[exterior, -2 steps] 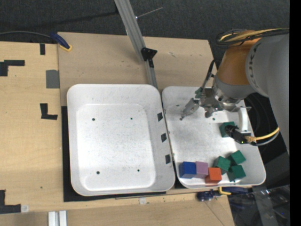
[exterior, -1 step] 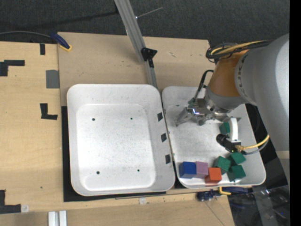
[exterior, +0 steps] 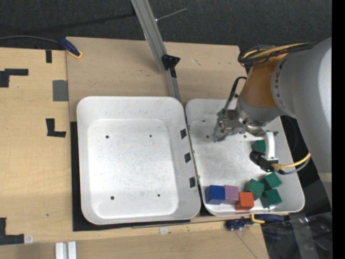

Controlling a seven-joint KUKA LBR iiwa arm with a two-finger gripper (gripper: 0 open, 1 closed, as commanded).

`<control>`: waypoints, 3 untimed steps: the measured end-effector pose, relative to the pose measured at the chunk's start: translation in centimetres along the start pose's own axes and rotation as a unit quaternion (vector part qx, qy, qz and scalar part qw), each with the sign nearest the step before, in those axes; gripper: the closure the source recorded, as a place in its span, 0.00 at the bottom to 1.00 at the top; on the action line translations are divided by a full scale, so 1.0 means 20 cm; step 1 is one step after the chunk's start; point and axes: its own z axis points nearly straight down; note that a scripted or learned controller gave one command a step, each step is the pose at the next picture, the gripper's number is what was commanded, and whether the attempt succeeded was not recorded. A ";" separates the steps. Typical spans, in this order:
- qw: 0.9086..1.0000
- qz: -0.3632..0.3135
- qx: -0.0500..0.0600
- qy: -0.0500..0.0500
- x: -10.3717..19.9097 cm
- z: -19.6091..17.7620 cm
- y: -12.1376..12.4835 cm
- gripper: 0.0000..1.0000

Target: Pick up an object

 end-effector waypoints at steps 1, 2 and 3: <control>1.000 0.000 -0.003 0.000 0.03 -0.25 0.04 1.00; 1.000 0.001 -0.004 -0.001 0.00 -0.54 0.08 1.00; 1.000 0.000 -0.005 -0.001 0.01 -0.84 0.12 1.00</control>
